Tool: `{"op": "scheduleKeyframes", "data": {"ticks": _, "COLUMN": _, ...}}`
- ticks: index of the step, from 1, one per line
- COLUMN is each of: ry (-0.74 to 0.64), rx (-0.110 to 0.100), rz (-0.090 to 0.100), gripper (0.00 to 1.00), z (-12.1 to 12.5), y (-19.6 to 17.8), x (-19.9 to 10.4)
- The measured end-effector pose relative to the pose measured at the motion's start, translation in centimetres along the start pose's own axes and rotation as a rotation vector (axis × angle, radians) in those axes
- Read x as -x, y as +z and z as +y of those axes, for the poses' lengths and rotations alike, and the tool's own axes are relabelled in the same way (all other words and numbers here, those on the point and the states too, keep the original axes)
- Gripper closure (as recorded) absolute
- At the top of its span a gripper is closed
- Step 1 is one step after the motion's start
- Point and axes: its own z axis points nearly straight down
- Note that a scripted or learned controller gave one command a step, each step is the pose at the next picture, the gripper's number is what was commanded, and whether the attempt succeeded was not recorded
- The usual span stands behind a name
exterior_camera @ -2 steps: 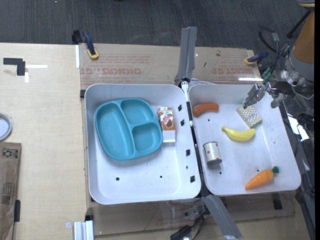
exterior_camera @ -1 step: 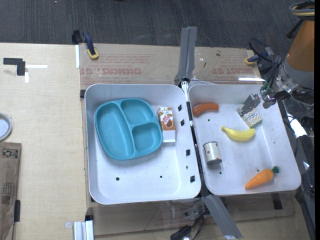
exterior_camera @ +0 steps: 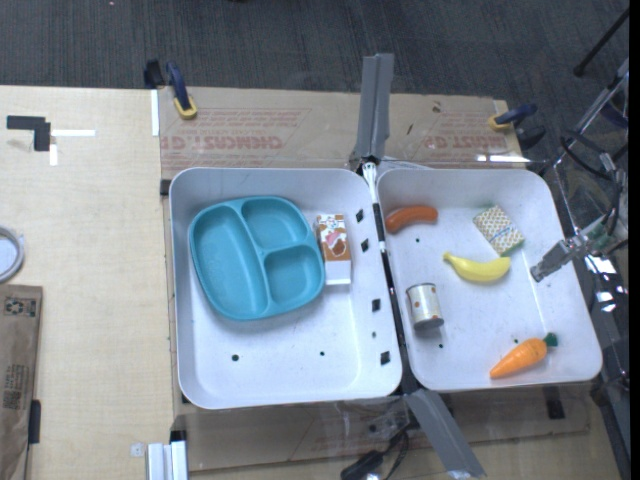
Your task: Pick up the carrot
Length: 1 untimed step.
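step: approach | orange plastic carrot with green top (exterior_camera: 520,357) lower right of right white bin (exterior_camera: 560,218), untouched | grey gripper (exterior_camera: 552,262) at right rim, jaw state cannot tell | advice: descend centred, close across body

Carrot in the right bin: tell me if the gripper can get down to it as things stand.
Probably yes. The carrot lies alone near the right bin's front corner, apart from the banana and can. The gripper sits at the bin's right edge, and nothing lies between them.
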Motion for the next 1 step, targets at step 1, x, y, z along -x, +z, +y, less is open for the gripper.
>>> {"op": "scheduleKeyframes", "data": {"ticks": 1, "ry": -0.056, "rx": 0.003, "rz": 0.002, "gripper": 0.00, "z": -3.81, "y": 12.54, "x": -1.77}}
